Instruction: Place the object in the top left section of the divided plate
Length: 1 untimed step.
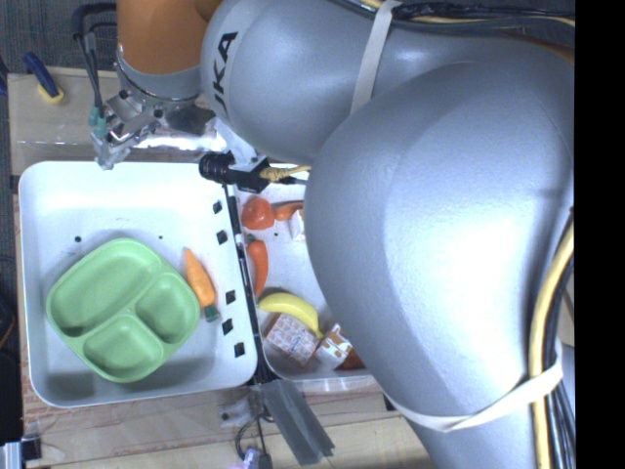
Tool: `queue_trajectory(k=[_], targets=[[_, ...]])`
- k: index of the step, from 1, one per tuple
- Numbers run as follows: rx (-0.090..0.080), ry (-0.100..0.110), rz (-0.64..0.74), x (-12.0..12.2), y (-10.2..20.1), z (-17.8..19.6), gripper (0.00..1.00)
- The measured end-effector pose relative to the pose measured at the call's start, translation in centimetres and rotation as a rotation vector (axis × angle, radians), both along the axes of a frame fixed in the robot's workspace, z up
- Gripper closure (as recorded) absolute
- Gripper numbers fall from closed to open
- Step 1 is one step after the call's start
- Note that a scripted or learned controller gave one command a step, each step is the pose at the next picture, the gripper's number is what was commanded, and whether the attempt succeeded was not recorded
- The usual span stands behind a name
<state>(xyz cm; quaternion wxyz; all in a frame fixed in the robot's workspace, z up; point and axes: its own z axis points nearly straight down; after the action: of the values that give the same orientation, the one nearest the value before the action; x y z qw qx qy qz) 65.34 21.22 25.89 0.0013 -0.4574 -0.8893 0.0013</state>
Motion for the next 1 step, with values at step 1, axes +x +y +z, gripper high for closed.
queue_trajectory(k=[1], targets=[[0.000,-0.001,0.211,0.22,-0.26,-1.63,1.00]])
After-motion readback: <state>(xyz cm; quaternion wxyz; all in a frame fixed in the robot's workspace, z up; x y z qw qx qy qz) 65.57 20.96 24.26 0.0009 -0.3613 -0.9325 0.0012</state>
